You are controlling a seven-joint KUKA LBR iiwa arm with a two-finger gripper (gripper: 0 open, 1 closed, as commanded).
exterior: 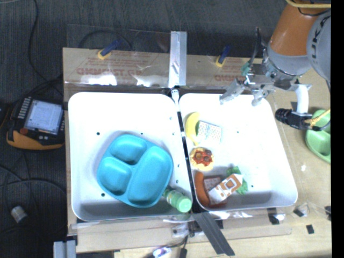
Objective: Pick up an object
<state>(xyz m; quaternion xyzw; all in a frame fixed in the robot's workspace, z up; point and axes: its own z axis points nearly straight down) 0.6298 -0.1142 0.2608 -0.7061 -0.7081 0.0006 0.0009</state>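
Gripper (243,94) hangs over the right bin's (269,144) far rim, fingers spread apart, holding nothing; banana (191,125) lies below.

Two bins are set side by side on the bench. In the left bin (86,112) a divided tray (134,168) is placed toward the front, with a small bottle (178,200) lying just at its front-right edge, near the wall between the bins. In the right bin (263,138), along that wall, a banana (191,125) is found at the back, a small packet (209,130) just to its right, a round item (201,157) before them, and a carton (224,187) at the front. The gripper (243,93) is positioned over the right bin's back rim.
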